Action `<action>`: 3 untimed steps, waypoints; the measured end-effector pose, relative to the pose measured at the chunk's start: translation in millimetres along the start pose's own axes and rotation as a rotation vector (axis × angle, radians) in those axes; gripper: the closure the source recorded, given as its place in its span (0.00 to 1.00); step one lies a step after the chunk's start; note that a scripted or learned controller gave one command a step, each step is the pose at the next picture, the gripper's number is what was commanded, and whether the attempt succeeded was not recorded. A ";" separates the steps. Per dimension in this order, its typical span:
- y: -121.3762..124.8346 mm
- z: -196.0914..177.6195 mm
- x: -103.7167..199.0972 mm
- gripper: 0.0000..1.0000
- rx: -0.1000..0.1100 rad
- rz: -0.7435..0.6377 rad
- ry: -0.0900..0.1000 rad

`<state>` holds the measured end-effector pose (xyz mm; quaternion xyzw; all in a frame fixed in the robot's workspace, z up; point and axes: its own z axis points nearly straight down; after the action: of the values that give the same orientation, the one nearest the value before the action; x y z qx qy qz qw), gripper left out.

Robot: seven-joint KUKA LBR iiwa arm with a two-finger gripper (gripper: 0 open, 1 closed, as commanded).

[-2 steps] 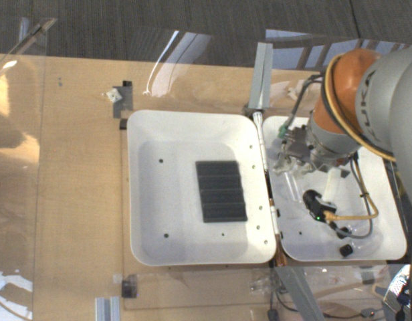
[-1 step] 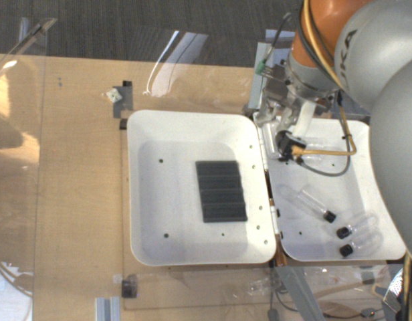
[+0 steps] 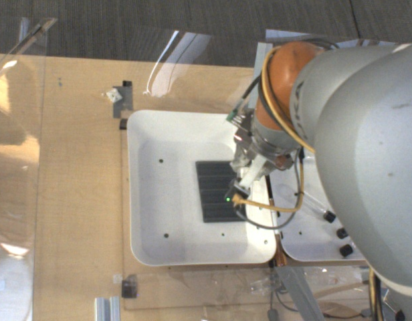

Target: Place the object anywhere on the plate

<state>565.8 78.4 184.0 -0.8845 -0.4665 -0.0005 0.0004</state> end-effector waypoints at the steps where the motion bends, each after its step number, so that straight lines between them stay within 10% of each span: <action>1: -89.8 82.8 11.3 1.00 -0.012 -0.094 0.013; 3: -59.2 0.3 98.2 1.00 -0.003 -0.660 0.001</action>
<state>572.5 192.9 183.8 -0.6857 -0.7279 -0.0015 -0.0007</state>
